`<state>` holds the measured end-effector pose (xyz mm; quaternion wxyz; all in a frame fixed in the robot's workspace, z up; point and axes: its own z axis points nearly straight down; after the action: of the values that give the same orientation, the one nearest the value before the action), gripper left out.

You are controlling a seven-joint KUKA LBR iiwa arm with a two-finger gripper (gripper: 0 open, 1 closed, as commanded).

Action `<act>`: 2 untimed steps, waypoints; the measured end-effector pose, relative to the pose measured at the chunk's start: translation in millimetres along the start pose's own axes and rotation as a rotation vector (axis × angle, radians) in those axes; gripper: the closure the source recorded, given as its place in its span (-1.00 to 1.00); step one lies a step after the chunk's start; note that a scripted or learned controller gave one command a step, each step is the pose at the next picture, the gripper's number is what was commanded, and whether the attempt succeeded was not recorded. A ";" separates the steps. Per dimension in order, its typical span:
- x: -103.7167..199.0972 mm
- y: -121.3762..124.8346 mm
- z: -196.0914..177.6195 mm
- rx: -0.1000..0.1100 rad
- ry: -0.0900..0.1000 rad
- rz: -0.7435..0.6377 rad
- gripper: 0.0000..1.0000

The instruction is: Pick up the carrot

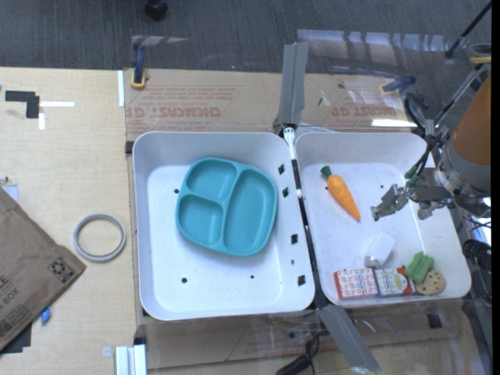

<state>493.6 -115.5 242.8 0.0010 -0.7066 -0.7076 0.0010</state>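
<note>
Your carrot (342,194) was lying in the right bin (445,283), up in its back-left part, green top pointing toward the far wall and the orange tip angled down toward the middle. Your gripper (388,205) was hanging over the same bin, just to the right of the carrot and not touching it. The fingers looked spread apart with nothing between them. Along the front of that bin you had a red and white carton (373,283) lying flat, a small white block (380,249) just behind it, and a green toy (419,266) beside a cookie (430,283) in the front-right corner. The left bin (156,287) held a teal divided plate (226,206). A roll of tape (99,236) sat on the bench well to the left.
</note>
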 end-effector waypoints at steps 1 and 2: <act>12.2 42.7 85.3 0.001 0.000 0.066 -1.00; -2.4 84.1 151.1 -0.002 -0.001 -0.138 -1.00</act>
<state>577.2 -117.7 91.4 0.0000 -0.6562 -0.7546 0.0004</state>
